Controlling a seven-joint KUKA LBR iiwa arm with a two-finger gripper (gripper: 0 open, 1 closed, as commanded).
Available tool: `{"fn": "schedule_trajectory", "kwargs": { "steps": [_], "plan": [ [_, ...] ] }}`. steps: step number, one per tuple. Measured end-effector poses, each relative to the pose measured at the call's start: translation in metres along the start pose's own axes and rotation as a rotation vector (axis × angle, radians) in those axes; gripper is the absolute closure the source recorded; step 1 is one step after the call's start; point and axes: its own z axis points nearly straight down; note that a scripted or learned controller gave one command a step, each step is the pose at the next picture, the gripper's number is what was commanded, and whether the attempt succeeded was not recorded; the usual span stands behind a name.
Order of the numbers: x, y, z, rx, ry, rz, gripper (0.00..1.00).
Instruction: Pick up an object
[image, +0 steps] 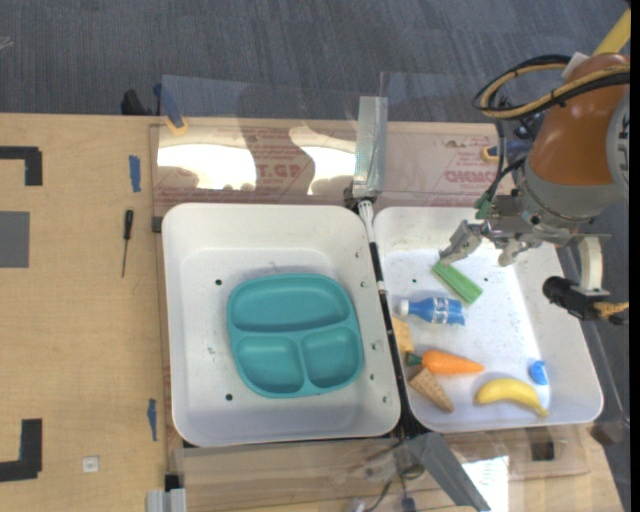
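Observation:
In the right bin (570, 400) lie a green block (457, 281), a blue and white bottle (433, 310), an orange carrot (452, 364), a yellow banana (511, 392), an ice-cream cone (431, 389) and a small blue piece (538, 373). My gripper (487, 243) hangs over the bin's far part, just above and right of the green block. Its fingers are spread apart, one tip near the block's upper end, and nothing is held between them.
The left bin (190, 310) holds a teal divided plate (294, 333). A metal divider post (369, 150) stands behind the seam between the bins. Cables and the arm's orange band (580, 130) fill the upper right. A screwdriver (126, 240) lies on the wooden bench at left.

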Motion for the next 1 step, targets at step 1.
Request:
{"fn": "schedule_trajectory", "kwargs": {
  "steps": [1],
  "plan": [
    [0.0171,-0.0098,0.0139,0.002,0.001,0.139,0.00]
  ]
}}
